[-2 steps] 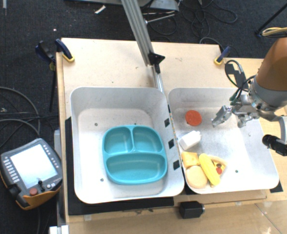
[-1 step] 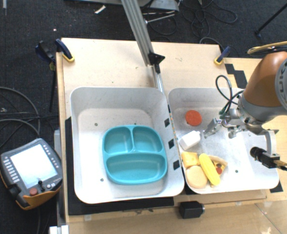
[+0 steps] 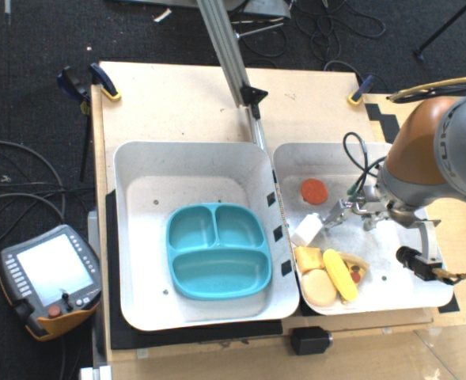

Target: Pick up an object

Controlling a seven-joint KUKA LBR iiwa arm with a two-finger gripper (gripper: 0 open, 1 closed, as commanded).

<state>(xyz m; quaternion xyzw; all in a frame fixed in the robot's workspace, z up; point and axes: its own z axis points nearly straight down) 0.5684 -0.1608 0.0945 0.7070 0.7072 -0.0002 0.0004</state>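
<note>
1. While the arm reaches over the right bin point(image 3: 422, 291), its end effector point(image 3: 345, 210) sits low above the bin floor, tip turned toward the wall shared with the left bin point(image 3: 138, 212). Whether the fingers are spread or closed I cannot tell; nothing is visibly held.
2. Landmark for all places below: the end effector.
3. Nearest candidate: white block point(image 3: 306, 229), just beside the tip, on the side toward the left bin and slightly toward the bench's front edge. Its long axis runs on a slant, roughly in line with the tip. Touching or apart cannot be resolved.
4. Red round piece point(image 3: 314, 190): near, on the far side of the tip toward the back wall, lying flat.
5. Yellow banana-like piece point(image 3: 339, 275): toward the front edge, long axis slanting front-to-back, resting on a tan round piece point(image 3: 320, 288) and against a yellow-orange chunk point(image 3: 308, 257).
6. Teal divided plate point(image 3: 217, 250): well apart, alone in the left bin.
7. Pose: orange band point(image 3: 422, 145) and grey wrist point(image 3: 411, 188) lie behind the tip on the right; a black cable point(image 3: 358, 161) loops over the wrist. The tool looks tilted rather than straight down.
8. Judgement: the coming move turns on the short offset to the white block; a small shift toward the shared wall should centre it.
</note>
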